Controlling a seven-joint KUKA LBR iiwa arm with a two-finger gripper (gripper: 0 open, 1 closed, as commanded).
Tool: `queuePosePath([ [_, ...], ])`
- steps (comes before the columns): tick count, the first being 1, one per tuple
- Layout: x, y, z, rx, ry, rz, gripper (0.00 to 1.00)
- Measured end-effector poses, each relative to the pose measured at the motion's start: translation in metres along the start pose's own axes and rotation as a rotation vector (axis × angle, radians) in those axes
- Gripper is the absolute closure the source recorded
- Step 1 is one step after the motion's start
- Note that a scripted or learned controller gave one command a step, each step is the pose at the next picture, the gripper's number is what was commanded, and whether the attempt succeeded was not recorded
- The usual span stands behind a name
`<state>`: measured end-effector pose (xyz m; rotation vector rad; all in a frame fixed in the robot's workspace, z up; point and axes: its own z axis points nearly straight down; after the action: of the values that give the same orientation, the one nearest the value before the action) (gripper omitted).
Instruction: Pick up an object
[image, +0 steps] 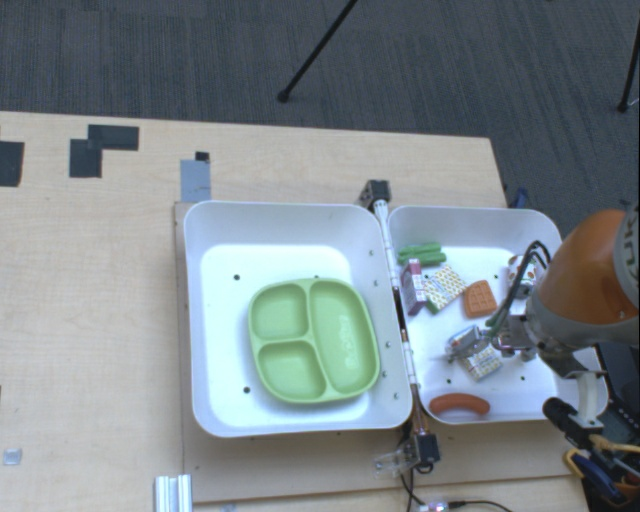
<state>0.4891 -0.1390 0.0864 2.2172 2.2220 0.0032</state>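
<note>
Camera view: two white bins sit side by side on the bench. Left bin (205, 330) holds a green three-compartment plate (313, 340), lying flat near the middle. Right bin (455, 288) holds several small items: a green piece (421, 254) at the upper left, a patterned packet (436, 288) just below it, an orange waffle-like piece (479, 298) near the centre, a reddish sausage shape (459, 404) at the lower edge. The gripper (478, 352) is low in the right bin, over a small grey-and-tan object (480, 362). Contact unclear. Finger state: cannot tell from this angle.
</note>
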Motion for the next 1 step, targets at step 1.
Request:
queuePosePath([
  [1, 0.0003, 0.0020, -0.0115, -0.006, -0.001, -0.001, 1.00],
])
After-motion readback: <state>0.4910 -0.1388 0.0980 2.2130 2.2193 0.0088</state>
